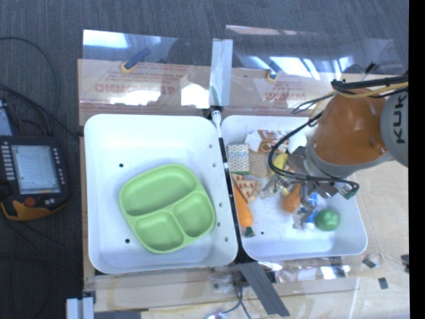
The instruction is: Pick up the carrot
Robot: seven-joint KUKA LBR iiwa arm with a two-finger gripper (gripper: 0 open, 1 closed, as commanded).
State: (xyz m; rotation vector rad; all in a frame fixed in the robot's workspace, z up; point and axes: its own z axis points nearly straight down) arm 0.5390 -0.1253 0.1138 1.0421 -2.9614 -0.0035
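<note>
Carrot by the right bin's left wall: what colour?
Orange carrot with a green tip, in the camera view.

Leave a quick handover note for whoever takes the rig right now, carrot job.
Gripper: low in the right white bin, among the cluttered items; finger state can't be told.
Orange carrot with green tip: lying along that bin's left wall, apart from the gripper.
Nearby: round green ball; another orange piece by the gripper.
Left white bin holds the green divided plate.
Done: nothing visible. Left: reach the carrot, grasp, lift.
</note>
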